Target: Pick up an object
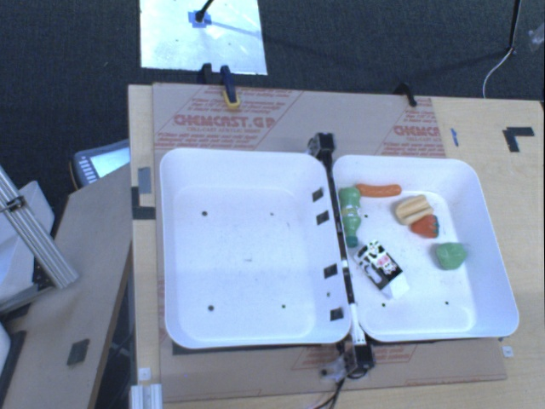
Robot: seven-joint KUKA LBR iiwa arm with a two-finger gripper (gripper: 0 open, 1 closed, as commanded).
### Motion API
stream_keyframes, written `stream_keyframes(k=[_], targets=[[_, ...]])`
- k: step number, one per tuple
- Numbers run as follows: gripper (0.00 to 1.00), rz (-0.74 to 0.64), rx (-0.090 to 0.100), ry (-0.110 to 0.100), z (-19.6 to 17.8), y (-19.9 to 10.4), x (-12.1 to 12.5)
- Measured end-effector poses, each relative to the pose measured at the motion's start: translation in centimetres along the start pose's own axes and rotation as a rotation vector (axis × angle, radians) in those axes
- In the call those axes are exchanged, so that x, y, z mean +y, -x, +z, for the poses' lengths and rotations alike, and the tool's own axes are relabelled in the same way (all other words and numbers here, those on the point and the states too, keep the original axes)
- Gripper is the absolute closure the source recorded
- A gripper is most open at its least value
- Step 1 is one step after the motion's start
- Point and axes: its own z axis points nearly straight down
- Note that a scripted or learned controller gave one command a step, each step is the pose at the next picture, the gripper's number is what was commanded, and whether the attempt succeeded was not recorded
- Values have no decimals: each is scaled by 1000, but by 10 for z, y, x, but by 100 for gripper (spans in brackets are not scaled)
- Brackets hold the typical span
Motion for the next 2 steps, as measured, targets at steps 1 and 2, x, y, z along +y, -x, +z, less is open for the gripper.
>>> stream_keyframes(k=[1, 2], targets=[[0, 0, 0, 0, 0, 0, 0], [0, 0, 0, 0, 0, 0, 0]])
